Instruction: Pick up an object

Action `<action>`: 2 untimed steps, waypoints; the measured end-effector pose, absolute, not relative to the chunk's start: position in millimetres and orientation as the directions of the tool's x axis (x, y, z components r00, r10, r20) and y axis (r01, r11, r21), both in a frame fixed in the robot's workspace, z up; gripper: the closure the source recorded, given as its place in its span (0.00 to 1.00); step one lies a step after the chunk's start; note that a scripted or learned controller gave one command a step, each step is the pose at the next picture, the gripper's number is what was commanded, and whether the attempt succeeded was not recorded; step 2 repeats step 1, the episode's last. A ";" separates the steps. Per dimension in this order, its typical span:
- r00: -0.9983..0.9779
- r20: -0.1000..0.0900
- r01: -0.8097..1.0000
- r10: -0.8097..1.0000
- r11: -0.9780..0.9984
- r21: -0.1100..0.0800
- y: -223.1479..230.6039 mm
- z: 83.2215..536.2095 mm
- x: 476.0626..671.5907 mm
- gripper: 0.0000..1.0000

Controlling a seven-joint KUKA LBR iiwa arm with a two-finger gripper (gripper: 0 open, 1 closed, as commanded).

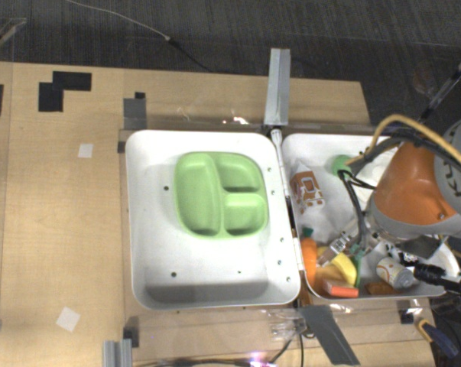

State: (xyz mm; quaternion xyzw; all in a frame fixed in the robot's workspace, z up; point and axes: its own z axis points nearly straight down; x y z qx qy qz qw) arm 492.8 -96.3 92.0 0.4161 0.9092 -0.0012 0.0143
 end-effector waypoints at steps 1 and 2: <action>-0.656 -0.039 0.753 0.753 0.657 0.021 -95.4 105.5 497.7 1.00; -0.656 -0.039 0.753 0.753 0.657 0.021 -95.4 105.5 497.7 1.00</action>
